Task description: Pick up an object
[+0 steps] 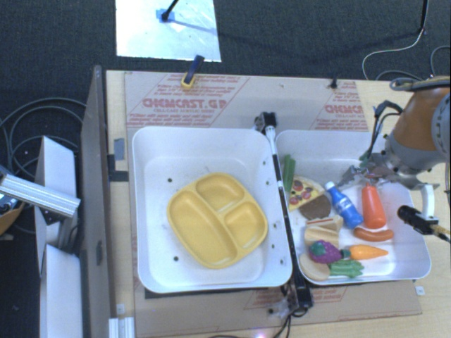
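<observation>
I log a cardboard-topped bench (pixel 211 97) on dark carpet, cables to my left. Two bins: left bin (pixel 151 160) holds one yellow tray (pixel 216 219); right bin (pixel 416 259) holds one blue bottle (pixel 344 205), one orange cylinder (pixel 373 206), one carrot (pixel 369 253), one pizza slice (pixel 304 191), other toy food. Gripper (pixel 377 171) sits over the right bin's far side, near the cylinder; finger state I cannot tell.

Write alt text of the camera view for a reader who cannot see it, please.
A grey arm with an orange band reaches from the right over the right white bin of toy food, near a blue plastic bottle. The left white bin holds a yellow divided plate.
</observation>
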Controlling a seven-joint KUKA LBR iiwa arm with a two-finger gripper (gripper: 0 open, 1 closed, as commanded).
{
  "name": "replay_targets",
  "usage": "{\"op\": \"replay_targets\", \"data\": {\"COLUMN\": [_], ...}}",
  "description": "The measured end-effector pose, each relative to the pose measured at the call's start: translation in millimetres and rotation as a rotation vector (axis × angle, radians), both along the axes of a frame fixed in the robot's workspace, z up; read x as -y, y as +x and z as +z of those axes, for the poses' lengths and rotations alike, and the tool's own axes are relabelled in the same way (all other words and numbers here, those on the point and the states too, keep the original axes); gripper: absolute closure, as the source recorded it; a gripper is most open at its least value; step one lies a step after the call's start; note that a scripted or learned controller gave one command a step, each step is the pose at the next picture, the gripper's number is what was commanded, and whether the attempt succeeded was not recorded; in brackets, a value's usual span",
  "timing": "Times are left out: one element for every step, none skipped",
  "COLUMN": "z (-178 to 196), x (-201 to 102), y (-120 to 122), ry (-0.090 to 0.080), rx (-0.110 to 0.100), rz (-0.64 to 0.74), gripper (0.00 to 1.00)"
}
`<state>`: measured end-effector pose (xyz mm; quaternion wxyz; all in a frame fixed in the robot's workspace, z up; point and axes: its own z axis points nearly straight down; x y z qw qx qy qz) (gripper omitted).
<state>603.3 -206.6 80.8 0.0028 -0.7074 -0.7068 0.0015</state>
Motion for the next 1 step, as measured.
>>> {"op": "replay_targets", "data": {"z": [133.9], "x": [-9.3], "y": [70.7], "ry": [-0.007], "rx": [0.025], "rz": [0.009], "gripper": [0.0]}}
